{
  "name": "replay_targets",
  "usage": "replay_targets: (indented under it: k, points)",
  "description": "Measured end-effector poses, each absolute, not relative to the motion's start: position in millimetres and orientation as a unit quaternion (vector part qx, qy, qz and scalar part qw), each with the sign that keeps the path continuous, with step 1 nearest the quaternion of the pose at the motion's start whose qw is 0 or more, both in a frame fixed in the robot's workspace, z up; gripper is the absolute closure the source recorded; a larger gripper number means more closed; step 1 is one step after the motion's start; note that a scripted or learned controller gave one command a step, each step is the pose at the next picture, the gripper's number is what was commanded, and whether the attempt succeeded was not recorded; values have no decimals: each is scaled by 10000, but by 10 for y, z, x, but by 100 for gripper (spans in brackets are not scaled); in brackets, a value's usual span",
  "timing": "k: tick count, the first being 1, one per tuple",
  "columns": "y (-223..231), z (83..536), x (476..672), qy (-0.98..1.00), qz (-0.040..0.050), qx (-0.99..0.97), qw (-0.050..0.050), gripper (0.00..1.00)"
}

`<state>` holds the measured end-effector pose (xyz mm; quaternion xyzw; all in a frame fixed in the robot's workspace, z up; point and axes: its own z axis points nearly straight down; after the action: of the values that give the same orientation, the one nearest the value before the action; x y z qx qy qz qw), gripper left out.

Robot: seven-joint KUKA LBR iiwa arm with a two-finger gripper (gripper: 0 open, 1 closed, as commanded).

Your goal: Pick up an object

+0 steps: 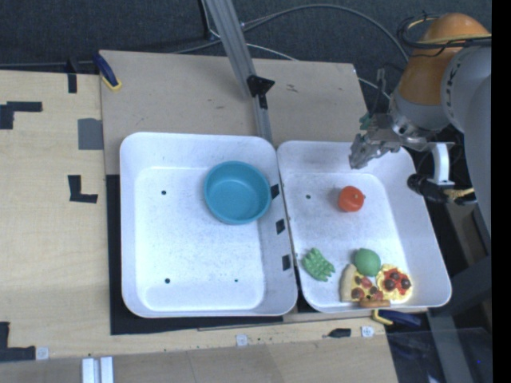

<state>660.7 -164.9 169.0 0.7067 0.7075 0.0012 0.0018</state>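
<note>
So the grey two-finger gripper [358, 160] is hanging over the far end of the right shallow white plastic bin [415, 214], and honestly I cannot tell its state from up here (too small and blurry). Nothing visibly in it. The small round red tomato-looking toy [350, 199] sits just below it in the same bin. At the near end: a leafy green toy [318, 264], a round green ball-ish thing [367, 260], and a pizza slice toy [376, 286]. The left white bin [152, 214] has a round blue plastic bowl [237, 191].
</note>
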Motion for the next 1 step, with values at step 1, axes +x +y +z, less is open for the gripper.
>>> replay_targets:
  k: [1]
  points:
    - [-1682, 2306, 6570, 7073, 14, 7069, 23, 100]
